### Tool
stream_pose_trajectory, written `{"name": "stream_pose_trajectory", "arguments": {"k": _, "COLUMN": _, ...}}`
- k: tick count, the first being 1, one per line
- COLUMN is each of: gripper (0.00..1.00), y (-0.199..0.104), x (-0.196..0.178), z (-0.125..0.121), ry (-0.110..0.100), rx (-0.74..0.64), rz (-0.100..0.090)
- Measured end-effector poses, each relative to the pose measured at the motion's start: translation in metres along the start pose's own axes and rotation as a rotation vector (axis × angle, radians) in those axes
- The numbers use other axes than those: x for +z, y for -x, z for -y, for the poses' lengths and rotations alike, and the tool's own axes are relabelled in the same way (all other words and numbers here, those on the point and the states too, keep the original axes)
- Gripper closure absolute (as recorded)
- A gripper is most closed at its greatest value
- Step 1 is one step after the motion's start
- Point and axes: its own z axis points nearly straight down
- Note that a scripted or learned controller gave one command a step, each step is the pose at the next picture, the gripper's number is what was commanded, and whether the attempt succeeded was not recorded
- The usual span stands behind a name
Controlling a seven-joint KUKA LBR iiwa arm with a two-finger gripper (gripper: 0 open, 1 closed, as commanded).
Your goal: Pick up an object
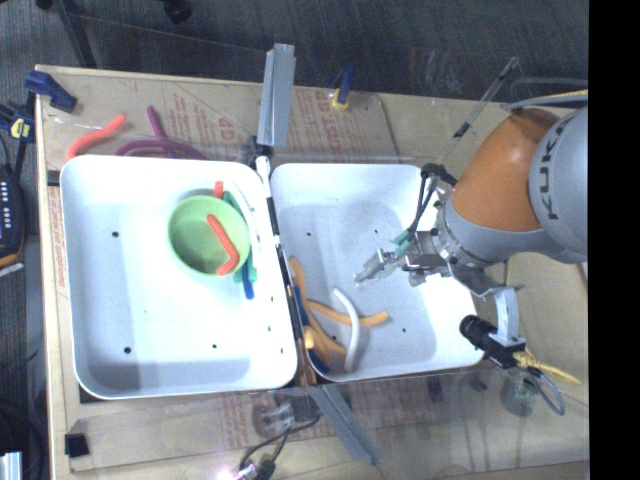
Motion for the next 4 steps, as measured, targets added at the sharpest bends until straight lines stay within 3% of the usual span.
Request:
{"name": "stream_pose_trajectory", "arguments": {"k": 1, "gripper": 0.00, "y": 0.018, "x": 0.110, "z": 0.001, "ry": 0.002, "rx": -0.255, "rz": -0.002}}
{"name": "stream_pose_trajectory", "arguments": {"k": 2, "gripper": 0.00, "y": 0.040, "x": 0.004, "z": 0.017, "ry": 0.005, "rx": -0.144, "rz": 0.003}}
{"name": "stream_pose_trajectory", "arguments": {"k": 3, "gripper": 0.00, "y": -0.001, "x": 0.096, "z": 0.020, "ry": 0.000, "rx": -0.068, "rz": 0.000}}
{"name": "stream_pose_trajectory", "arguments": {"k": 4, "gripper": 1.00, "y": 0.000, "x": 0.087, "z": 0.020, "ry": -0.002, "rx": -0.075, "rz": 0.001}}
